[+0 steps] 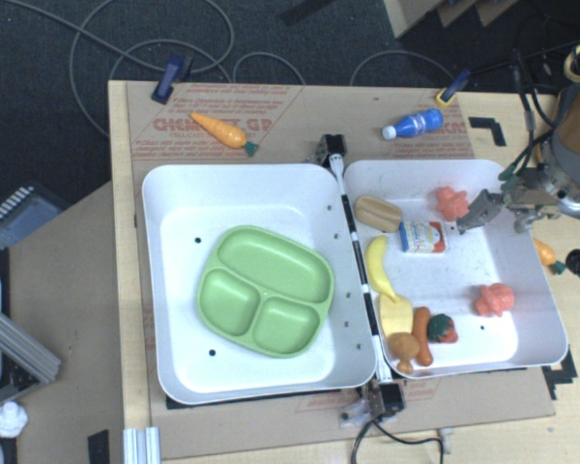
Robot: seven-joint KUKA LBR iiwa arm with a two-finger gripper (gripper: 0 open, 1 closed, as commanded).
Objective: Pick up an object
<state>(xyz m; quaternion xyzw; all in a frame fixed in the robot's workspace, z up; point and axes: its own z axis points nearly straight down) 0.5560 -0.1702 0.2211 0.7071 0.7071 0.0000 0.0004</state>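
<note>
My gripper (pixel 501 217) hangs over the right side of the right bin (pixel 522 348), open, with nothing between its fingers (pixel 478 212). Just left of it lie a pink toy (pixel 451 202) and a small white carton with a red and blue label (pixel 422 237). A tan bread roll (pixel 379 213) and a banana (pixel 376 269) lie along the bin's left wall. Near the front sit a yellow wedge (pixel 396 314), an orange sausage-like piece (pixel 422 336) and a strawberry (pixel 443 329). Another pink toy (pixel 493 300) rests below the gripper.
The left bin (pixel 174 211) holds a green compartment plate (pixel 264 290). On the bench behind the bins lie a toy carrot (pixel 222 130) and a blue bottle (pixel 414 125). A small orange piece (pixel 544 253) sits outside the right bin's right rim.
</note>
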